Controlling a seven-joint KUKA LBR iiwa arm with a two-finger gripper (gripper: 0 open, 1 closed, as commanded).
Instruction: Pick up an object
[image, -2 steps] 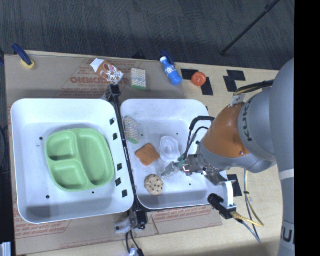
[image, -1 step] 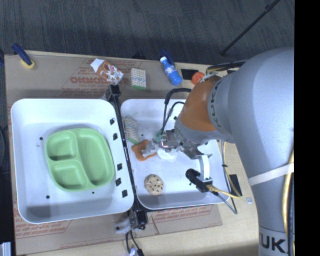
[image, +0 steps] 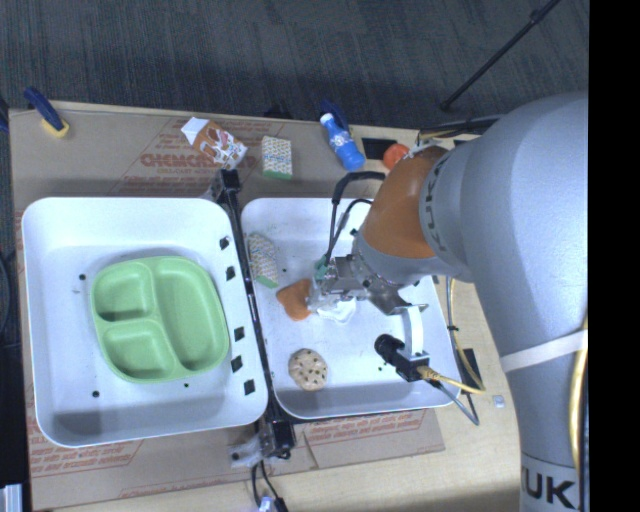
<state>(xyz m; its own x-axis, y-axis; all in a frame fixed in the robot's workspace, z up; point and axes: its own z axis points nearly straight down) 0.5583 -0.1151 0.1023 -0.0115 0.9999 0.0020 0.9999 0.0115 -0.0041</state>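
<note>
The jaws sit low in the right bin, whether open or closed cannot be told, touching a small orange, rounded object beside something white; a chocolate-chip cookie lies nearer the front

Bins: white
Divided plate: pale green
Cookie: tan, dark chips
Wedge: orange
Bottle: blue
Arm: grey, orange band
</note>
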